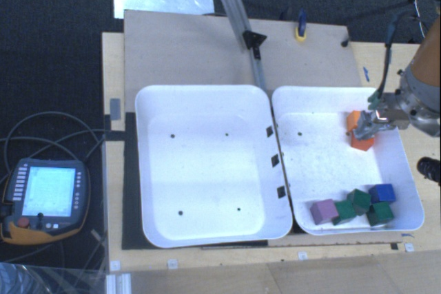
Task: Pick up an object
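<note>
My gripper (368,126) reaches in from the right over the right bin (324,155), at its far right side. It sits directly on top of an orange block (357,132), which shows on both sides of the gripper head. Near the bin's front right corner lies a cluster of blocks: a pink one (322,211), green ones (358,202) and a blue one (382,193). The gripper head hides its own fingertips, so whether the orange block is between them is unclear.
The left bin (207,162) stands beside the right one, with small clips on the shared wall. A metal pole (234,3) slants over the bench at the back. A teach pendant (45,200) lies on the floor to the left.
</note>
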Controlling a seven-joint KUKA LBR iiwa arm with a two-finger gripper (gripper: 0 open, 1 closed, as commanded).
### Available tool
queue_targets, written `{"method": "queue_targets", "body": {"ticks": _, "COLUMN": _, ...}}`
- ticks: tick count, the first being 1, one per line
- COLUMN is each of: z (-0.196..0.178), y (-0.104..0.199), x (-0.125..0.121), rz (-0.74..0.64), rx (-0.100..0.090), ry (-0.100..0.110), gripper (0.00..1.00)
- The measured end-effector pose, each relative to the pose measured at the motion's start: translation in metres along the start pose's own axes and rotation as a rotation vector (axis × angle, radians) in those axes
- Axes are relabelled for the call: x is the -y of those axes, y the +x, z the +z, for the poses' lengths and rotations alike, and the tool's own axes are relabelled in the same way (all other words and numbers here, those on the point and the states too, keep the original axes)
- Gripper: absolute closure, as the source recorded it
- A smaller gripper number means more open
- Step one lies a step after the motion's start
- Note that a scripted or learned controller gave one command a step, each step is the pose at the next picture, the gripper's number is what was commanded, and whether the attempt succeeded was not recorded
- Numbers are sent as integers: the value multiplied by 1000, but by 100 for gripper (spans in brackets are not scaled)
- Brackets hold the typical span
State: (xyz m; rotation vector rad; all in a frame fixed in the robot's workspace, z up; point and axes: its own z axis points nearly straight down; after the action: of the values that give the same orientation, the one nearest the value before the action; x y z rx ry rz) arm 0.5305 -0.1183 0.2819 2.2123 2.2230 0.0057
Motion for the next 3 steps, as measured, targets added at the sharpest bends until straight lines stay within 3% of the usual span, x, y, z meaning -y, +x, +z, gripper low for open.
{"method": "queue_targets", "body": {"ticks": 3, "z": 39, "y": 138, "x": -56, "rz": -5, "rx": -3, "ry": 5, "gripper": 100}}
